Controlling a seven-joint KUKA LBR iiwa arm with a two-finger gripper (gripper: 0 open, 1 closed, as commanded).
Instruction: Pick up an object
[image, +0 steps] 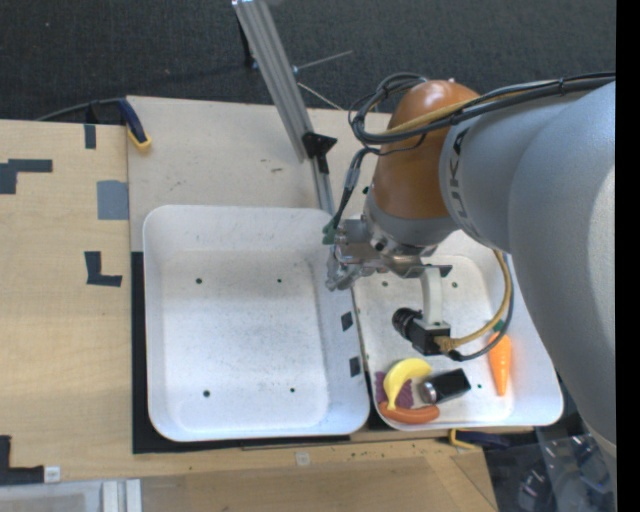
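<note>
My gripper (342, 268) hangs over the ridge where the two white bins meet, at the left wall of the right bin (530, 400). At that bin's front lie a yellow banana-shaped piece (403, 375), a red piece (412, 412) under it, and a small black block (449, 384) beside them. An orange carrot-shaped piece (500, 364) rests near the right wall. All of these sit well in front of and to the right of the gripper. Nothing is visible in the gripper.
The left bin (236, 320) adjoins the right one along a shared ridge. A slanted metal bar (290, 100) rises behind the bins. A blue and yellow clamp (135, 124) sits at the bench's back left. The bulky grey arm covers the right side.
</note>
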